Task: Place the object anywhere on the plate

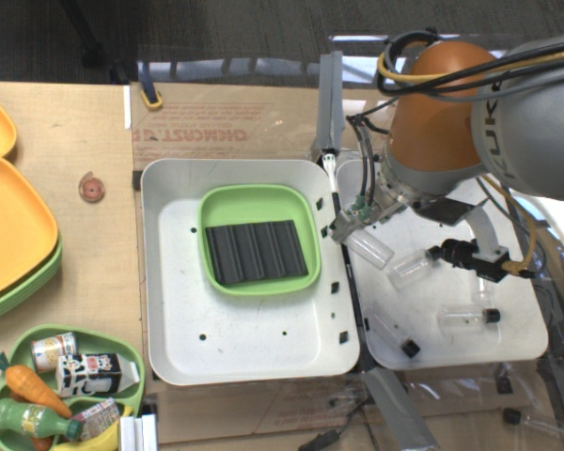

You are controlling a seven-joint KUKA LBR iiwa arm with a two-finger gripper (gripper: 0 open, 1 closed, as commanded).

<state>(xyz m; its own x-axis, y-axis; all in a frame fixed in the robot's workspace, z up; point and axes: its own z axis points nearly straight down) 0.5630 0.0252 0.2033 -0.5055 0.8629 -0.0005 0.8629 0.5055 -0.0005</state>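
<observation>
dark ribbed slab [256,252]: i take this to be the task's object. it lies flat inside the green plate [212,210], roughly centred and square to the rim, and the plate sits in the upper middle of the left bin [179,332]. on that reading the placement is met, and the step in hand is to get the arm clear without disturbing it.

hand [355,216]: low over the left edge of the right bin [512,338], just beside the wall the two bins share. the wrist covers it from above, so i cannot tell how far open it is or whether it has hold of anything.

procedure, as i judge it:
1. raise the hand straight up before any sideways travel. the shared wall is close, and a lateral move at this height could catch it and jolt the plate.
2. check the slab is fully within the rim before calling the step done.

surroundings:
- three clear tubes [409,269] lie loose in the right bin, one touching or nearly touching the hand. they are hard to see and likely to roll if brushed.
- a small black piece [410,349] lies near that bin's lower edge.
- on the desk [94,139], well apart to the left, are stacked orange plates [9,224] and a green bowl [122,357] of toy food. neither obstructs the arm.
</observation>
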